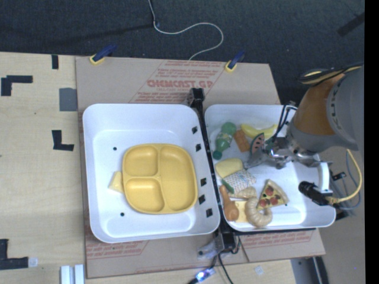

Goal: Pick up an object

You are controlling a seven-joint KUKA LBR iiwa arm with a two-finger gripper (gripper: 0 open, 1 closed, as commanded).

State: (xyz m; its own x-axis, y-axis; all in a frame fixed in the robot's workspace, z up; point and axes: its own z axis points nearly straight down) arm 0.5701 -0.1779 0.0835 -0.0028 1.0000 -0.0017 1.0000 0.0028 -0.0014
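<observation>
The right bin (308, 220) holds several toy foods: a green bottle (224, 136), a banana (257, 129), a watermelon slice (258, 142), an orange piece (241, 139), a yellow cheese wedge (228, 167), a pale cracker (240, 182), a pizza slice (272, 195), a tan pastry (258, 212) and a hot dog (228, 205). My gripper (256, 160) reaches in from the right and hangs low over the middle of this bin, just below the watermelon slice and right of the cheese wedge. Nothing is visibly held in it.
The left bin (95, 158) carries a yellow divided plate (160, 178) with a pale yellow slice (115, 182) tucked at its left side. A black divider (204, 158) runs between the bins. Bare white floor shows at the right bin's right side (302, 173).
</observation>
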